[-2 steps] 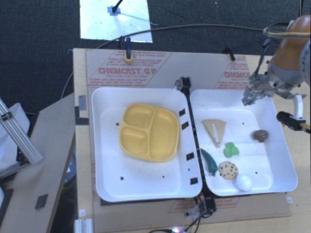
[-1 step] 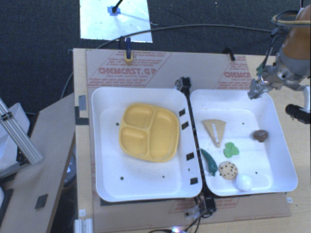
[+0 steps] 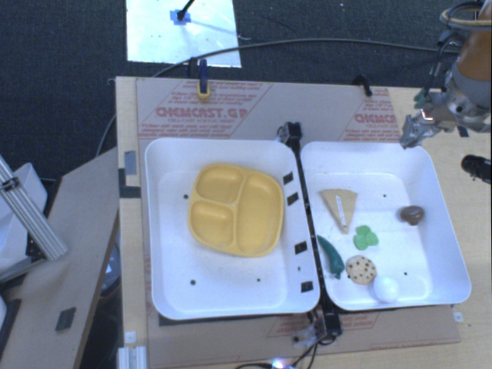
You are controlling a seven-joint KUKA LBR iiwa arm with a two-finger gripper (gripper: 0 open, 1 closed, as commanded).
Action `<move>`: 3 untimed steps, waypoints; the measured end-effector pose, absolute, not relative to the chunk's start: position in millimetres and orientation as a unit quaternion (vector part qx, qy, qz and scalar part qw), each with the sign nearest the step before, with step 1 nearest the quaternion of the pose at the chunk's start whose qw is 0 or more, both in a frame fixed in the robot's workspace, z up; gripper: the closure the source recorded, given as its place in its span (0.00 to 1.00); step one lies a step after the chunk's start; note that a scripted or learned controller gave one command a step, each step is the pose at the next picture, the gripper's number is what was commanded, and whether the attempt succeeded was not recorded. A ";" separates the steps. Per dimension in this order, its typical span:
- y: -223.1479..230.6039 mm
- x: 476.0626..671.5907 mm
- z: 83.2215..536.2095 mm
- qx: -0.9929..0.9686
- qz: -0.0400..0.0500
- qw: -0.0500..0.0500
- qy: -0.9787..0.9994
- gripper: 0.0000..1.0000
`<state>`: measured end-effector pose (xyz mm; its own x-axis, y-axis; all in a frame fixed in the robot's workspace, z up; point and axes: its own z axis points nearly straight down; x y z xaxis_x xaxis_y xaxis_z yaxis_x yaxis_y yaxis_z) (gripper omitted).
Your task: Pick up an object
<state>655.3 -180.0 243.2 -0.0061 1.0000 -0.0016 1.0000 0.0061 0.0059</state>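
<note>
The right bin [image 3: 430,177] holds several small items: a tan wedge [image 3: 340,207], a brown lump [image 3: 412,215], a green leafy piece [image 3: 365,238], a dark green pod [image 3: 332,256], a speckled cookie [image 3: 360,269] and a white egg [image 3: 385,288]. A yellow divided plate [image 3: 236,208] lies in the left bin [image 3: 165,229]. My gripper [image 3: 416,131] hangs above the right bin's far right corner, away from every item, with nothing seen in it.
Black clips run along the seam between the bins [image 3: 300,221]. The bins rest on a cardboard sheet [image 3: 254,106]. A cable crosses the back of the bench [image 3: 307,43]. A white panel [image 3: 181,21] lies on the dark floor behind.
</note>
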 end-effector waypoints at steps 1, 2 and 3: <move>-125.0 651.8 231.5 0.704 0.001 0.000 0.710 1.00; -72.0 661.3 226.7 0.704 0.001 0.000 0.710 1.00; -15.9 658.8 237.3 0.704 0.002 0.000 0.711 1.00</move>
